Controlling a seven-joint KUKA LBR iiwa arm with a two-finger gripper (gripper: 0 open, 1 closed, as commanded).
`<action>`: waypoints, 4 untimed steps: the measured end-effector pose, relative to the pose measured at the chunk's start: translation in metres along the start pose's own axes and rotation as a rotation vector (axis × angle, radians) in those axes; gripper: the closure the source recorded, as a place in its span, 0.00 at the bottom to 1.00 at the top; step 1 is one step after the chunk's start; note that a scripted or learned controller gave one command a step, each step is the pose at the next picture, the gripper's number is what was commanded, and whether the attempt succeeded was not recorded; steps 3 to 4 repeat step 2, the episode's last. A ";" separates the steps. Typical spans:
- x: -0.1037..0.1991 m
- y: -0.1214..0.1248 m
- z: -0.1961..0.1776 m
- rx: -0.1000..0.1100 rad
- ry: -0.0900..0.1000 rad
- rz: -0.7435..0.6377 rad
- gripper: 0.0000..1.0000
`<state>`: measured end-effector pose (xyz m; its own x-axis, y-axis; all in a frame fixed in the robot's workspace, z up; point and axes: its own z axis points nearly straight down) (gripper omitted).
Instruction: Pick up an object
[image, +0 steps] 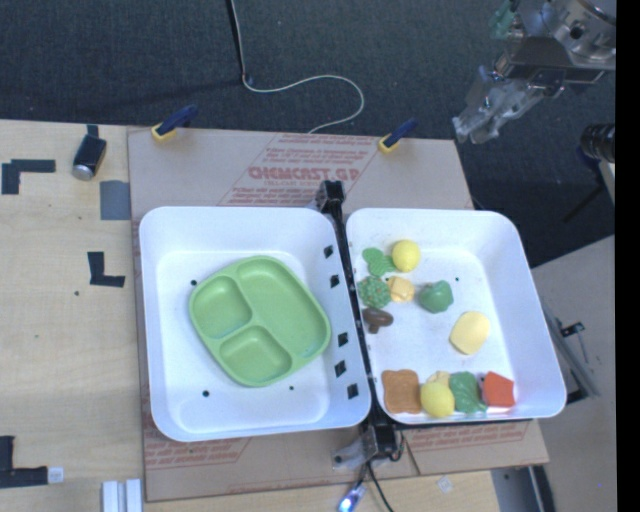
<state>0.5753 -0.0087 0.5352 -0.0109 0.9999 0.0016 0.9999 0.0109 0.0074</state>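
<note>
1. Camera view: tool (487, 118) sits top right, over the dark floor beyond the surface (60, 300), well apart from both bins; grip state unreadable.
2. Left bin (165, 235) holds a green tray (260, 320).
3. Right bin (500, 235) holds the toys, including a lemon (405, 254).

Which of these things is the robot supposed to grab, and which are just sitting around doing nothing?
For the job:
gripper, up above the bench
toy foods in the right bin: yellow lemon, green broccoli, orange toast, red block

Just lying about:
green divided plate in the left bin
blue-and-yellow clamps
white cable
</note>
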 end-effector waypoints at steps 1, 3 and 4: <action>0.100 -0.032 0.029 0.011 0.000 -0.002 1.00; 0.043 -0.079 0.166 0.027 -0.005 0.016 1.00; 0.043 -0.079 0.166 0.027 -0.005 0.016 1.00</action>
